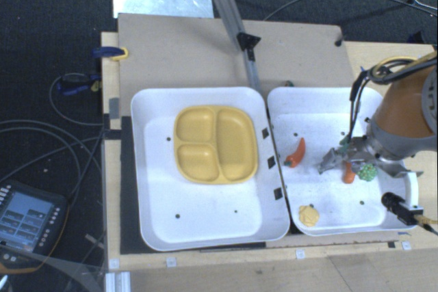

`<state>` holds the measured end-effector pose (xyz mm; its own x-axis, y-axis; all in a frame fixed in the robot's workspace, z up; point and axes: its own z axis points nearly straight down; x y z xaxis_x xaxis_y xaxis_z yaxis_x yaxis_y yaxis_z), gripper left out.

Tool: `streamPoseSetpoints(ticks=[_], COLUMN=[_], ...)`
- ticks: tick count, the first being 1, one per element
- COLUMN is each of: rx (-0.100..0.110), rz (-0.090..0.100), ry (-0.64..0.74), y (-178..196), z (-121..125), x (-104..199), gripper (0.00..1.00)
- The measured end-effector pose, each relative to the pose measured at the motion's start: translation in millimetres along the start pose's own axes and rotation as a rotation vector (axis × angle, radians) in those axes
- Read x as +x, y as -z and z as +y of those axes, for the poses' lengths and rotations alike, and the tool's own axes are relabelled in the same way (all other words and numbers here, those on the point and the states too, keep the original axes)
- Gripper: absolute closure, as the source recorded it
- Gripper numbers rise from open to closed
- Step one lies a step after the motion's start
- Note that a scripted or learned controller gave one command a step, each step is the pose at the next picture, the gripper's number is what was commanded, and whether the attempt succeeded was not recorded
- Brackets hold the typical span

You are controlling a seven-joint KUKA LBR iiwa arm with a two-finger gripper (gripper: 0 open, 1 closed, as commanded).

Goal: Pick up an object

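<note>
Fingers (333,161), state unclear, hover beside smooth tapered orange carrot (295,153) in white bin (321,229).

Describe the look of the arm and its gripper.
The arm is grey with a broad orange band above the wrist. Black and yellow cables loop over its top. The gripper is dark grey metal, angular, and narrows toward its tip. A white bracket with a black cylindrical part sits on the arm's near side.

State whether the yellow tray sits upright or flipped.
Upright: the tray lies flat in the left bin, its three compartments facing up.
</note>
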<state>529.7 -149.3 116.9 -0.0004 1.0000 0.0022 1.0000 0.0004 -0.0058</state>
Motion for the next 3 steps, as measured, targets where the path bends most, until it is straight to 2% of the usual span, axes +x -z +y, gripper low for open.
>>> streamPoseSetpoints(ticks=[1, 3], rx=[-0.010, -0.014], rz=[-0.003, -0.005], ry=[0.000, 0.006], y=[15, 114], z=[2, 7], x=[-1, -6], gripper=[1.00, 1.00])
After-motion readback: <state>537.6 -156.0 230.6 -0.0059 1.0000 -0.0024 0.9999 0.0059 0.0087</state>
